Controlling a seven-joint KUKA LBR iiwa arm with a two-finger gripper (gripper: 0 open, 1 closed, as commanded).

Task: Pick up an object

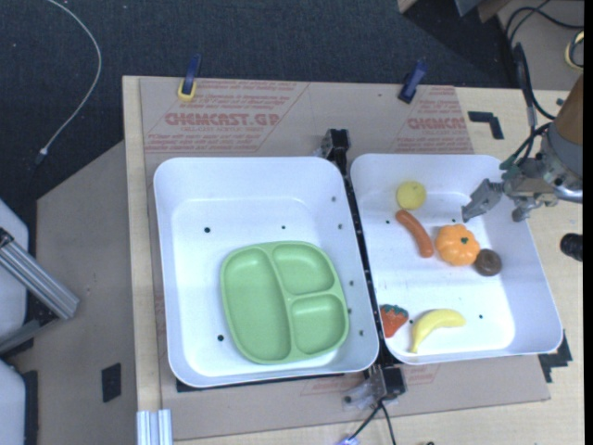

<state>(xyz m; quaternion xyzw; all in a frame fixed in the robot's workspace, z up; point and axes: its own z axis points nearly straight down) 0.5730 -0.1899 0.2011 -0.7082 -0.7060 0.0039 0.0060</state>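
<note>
2 shallow white bins side by side on a brown cardboard-covered bench [278, 119]. In the left white bin [185, 193], a pale green plastic plate with 3 compartments [283, 300], lying flat toward the near side. In the right white bin [528, 304], 6 small toy foods: a round yellow lemon-like fruit [410, 194] near the far wall; just nearer, a slim orange-red sausage-shaped piece [417, 233] lying at a slant; to its right, a small orange pumpkin with a green stem [457, 245], with a little brown rounded piece [487, 263] touching or just beside its right flank; along the near wall, a red strawberry [394, 319] and a yellow banana [435, 324] close together.

Grey two-finger gripper [498, 204] over the right bin's far right part, above and to the right of the pumpkin, apart from it. Fingers spread wide, 1 grey fingertip [478, 202] angled toward the bin's middle, nothing between them. No object lifted from the bin floor.

2 blue clamps [412, 80] at the bench's far edge.
</note>
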